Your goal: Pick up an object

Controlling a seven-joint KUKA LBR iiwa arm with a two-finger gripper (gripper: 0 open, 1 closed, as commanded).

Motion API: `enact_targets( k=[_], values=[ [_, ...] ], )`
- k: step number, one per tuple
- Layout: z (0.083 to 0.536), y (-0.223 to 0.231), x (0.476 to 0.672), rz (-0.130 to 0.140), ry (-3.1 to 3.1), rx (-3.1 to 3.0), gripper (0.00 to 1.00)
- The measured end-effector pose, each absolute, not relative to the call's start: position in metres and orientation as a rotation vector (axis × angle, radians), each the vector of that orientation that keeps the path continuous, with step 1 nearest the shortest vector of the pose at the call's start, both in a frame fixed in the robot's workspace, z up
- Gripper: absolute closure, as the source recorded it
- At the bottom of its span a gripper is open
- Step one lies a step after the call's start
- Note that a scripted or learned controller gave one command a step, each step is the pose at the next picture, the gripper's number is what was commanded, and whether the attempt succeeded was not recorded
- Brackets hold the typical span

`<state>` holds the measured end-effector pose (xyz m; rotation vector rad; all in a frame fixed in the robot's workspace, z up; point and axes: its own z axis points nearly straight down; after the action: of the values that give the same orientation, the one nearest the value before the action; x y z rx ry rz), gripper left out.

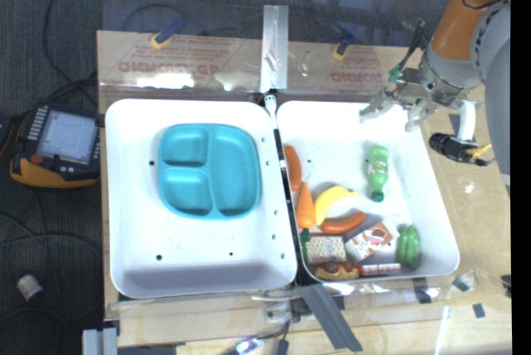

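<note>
My gripper (389,118) hangs over the far right corner of the right bin (332,123), open, with nothing between its fingers. Below it in that bin lies a green bottle (377,171). Further toward the front are a yellow banana (336,198), an orange carrot (304,206), a brown sausage (343,222) and a green pepper (408,245). A long orange-red piece (292,165) lies along the bin's left wall. Small food boxes (369,241) crowd the front edge.
A blue divided plate (207,169) rests in the left bin (133,254). A metal post (275,46) stands behind the wall between the bins. A handheld pendant (58,148) lies on the floor at left.
</note>
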<state>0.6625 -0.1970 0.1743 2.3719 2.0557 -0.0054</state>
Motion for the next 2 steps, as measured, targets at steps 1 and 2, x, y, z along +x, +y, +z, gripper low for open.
enact_targets(
  k=[1,2],
  values=[
    [0.098,-0.207,0.651,0.011,2.003,2.418,0.00],
    [0.165,-0.173,0.637,-0.004,1.894,2.507,0.00]
  ],
)
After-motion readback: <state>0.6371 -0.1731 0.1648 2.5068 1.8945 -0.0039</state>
